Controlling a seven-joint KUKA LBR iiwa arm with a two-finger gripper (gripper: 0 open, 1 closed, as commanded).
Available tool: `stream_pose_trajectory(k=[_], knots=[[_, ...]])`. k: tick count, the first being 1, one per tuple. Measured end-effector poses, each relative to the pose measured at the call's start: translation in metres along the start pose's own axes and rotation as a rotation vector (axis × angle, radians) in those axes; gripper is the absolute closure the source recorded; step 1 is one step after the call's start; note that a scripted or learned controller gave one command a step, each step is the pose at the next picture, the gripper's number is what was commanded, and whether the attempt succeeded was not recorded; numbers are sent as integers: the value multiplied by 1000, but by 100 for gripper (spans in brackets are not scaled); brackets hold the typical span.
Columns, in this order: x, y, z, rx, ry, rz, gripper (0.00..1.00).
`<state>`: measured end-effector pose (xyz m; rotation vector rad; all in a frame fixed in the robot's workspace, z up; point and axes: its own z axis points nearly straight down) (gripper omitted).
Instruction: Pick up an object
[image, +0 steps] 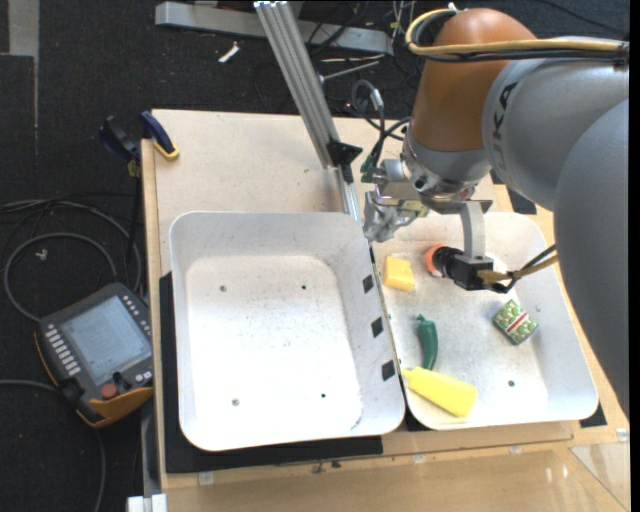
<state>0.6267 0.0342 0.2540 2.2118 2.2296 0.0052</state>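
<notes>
- Gripper (382, 228) of mine hangs at the upper middle of the frame, right by the top left corner of the right bin (560, 400).
- Whether it is open, shut or holding something, I cannot tell. It is small, grey and mixed up with cables.
- Closest thing to grab is the yellow block (399, 273). It sits just down and to the right of my gripper, close by but not touching, as far as I can see.
- Its shape is almost square, so no side looks longer than the other.
- Farther down lie a green pepper (428, 342), long way running up and down, and a yellow banana shape (440, 391) slanting at the bottom edge.
- An orange thing (436, 259) is half hidden behind a black part of my wrist.
- A green and red box (514, 321) sits far right.
- My big grey arm (570, 130) covers the top right of the bin.
</notes>
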Motion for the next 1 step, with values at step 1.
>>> stream_pose_trajectory(k=[1], knots=[[56,19,2,0,0,1,100]])
